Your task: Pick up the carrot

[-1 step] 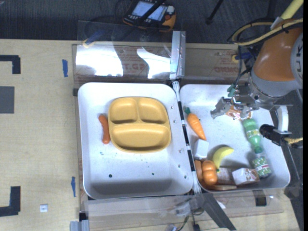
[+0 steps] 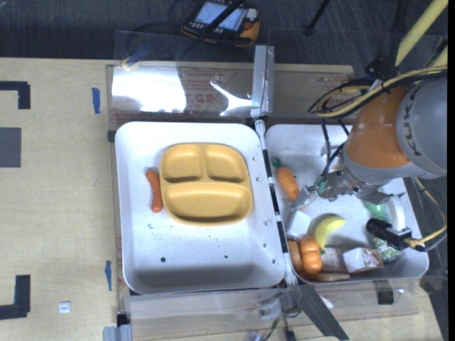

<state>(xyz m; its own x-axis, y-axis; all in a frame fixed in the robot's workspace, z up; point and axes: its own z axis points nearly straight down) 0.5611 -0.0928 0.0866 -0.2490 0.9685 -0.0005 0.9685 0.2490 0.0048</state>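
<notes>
In the camera view you are looking down on two white bins, and the carrot [image 2: 287, 183] is lying in the right bin [image 2: 307, 139], close against its left wall, slanted with one end toward the top of the picture. The gripper [image 2: 320, 188] is hanging just beside it on the right, under the orange-banded wrist. Its tips are blurring into the bright bin floor, so you cannot tell how wide it is standing, and nothing is showing between them.

Expect the carrot to be a light, stiff, smooth toy, likely to skid or roll if pinched near a tapered end. You are best closing across its thick middle, square to its length. The wall on its left is leaving little room for a finger there.

A banana [image 2: 328, 227] is resting nearby, lower in the same bin. A yellow plate [image 2: 206, 182] is sitting in the left bin.
</notes>
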